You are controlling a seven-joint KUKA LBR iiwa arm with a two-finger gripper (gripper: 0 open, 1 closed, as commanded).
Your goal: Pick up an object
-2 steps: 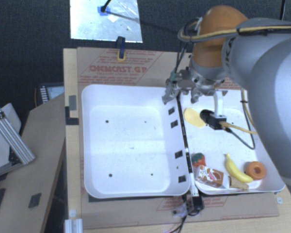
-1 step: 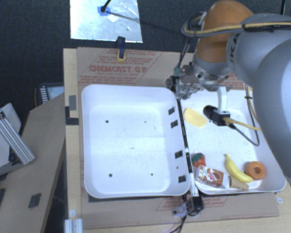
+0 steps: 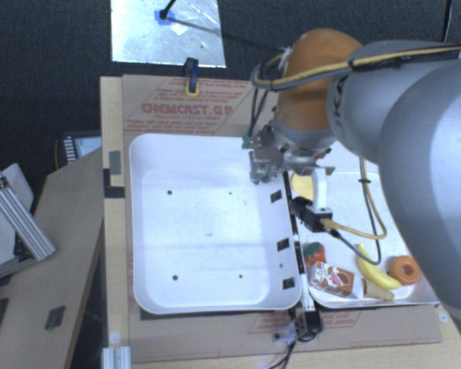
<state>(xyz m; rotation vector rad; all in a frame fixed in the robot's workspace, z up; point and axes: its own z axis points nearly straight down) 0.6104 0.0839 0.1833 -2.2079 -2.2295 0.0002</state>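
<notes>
One banana, lengthwise down-right

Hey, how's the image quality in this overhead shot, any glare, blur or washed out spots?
In the camera view, the arm looms large and soft-edged near the lens; the left bin is bright white, nearly washed out; the foil sheet up top shows patchy glare; the banana and orange ring look slightly fuzzy.
</notes>
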